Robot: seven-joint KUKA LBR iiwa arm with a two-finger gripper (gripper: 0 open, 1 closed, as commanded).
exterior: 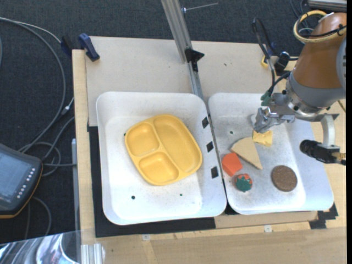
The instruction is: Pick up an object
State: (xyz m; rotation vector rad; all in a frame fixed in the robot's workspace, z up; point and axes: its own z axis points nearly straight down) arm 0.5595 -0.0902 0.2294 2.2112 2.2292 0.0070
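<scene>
Seeing my gripper [265,121] low in the right bin [313,202], centre right of frame, touching a yellow block [264,138], finger state I cannot tell, tan wedge [247,152] just below.

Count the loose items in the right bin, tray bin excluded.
5: yellow block under the gripper, tan wedge mid-bin, orange block by the divider, green-red toy below it, brown disc toward the right. More may hide under the arm.

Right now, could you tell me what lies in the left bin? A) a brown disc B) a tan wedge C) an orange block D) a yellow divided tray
D: the yellow tray lies in the left bin.
</scene>
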